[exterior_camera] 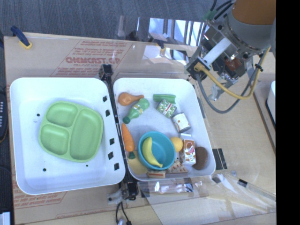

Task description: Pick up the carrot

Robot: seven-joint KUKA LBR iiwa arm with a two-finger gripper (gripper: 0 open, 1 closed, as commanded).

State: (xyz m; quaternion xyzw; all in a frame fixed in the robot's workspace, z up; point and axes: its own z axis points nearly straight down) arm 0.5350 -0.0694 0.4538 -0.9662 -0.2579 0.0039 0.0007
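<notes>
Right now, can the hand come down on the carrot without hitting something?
Probably yes, but tightly: the carrot lies uncovered, against the bin's left wall, with the blue bowl close on its right.

One camera is looking down at a slant from above the tabletop (56, 55), taking in both bins whole.

The bench (70, 55) is covered by a printed cardboard sheet (89, 57). Two white bins are set on it side by side: left bin (18, 125), right bin (199, 111). A blue-and-yellow clamp (21, 37) is seen at the far left corner.
</notes>
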